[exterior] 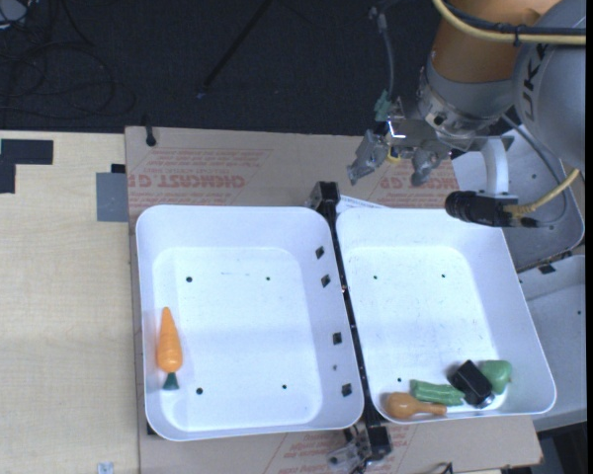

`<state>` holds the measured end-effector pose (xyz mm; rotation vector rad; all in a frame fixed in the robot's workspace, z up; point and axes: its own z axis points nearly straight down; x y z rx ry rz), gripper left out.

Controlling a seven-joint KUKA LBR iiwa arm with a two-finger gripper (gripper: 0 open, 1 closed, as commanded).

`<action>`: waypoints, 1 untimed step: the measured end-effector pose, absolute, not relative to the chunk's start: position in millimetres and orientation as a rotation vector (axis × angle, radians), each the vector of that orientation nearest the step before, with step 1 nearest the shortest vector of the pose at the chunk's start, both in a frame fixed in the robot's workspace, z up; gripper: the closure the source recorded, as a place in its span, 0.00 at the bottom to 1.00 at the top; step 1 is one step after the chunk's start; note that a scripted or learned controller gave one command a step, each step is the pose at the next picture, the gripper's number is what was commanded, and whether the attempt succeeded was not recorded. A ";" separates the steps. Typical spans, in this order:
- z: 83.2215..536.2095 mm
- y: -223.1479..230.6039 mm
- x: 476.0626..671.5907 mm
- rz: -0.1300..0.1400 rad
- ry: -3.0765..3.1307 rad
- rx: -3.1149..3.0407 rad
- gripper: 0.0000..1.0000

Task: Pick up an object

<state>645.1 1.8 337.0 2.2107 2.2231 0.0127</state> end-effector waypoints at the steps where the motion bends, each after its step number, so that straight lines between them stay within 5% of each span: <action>1: 528.2 44.2 640.6 0.019 2.221 2.209 0.00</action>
